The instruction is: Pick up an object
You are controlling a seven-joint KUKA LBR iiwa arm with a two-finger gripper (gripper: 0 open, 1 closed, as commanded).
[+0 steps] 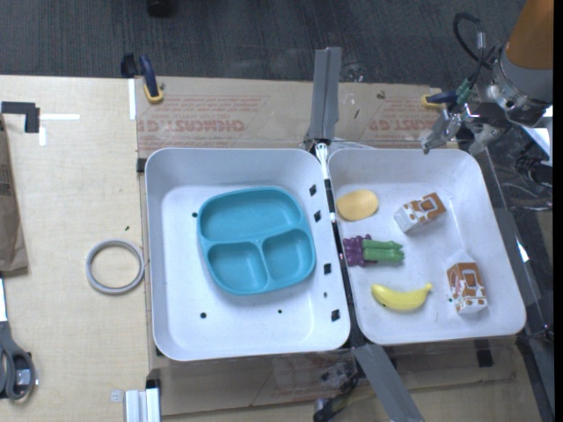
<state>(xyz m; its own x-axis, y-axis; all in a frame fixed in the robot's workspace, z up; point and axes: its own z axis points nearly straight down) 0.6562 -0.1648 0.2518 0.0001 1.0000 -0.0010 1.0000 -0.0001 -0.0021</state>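
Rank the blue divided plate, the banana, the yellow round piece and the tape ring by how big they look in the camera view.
1. blue divided plate, clearly largest.
2. tape ring and banana: similar span, too close to rank.
3. yellow round piece, smallest.

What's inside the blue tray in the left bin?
Nothing shows inside the blue tray: all three of its compartments look bare. It lies in the left bin and covers the bin floor beneath it, so whatever might be under the tray cannot be seen.
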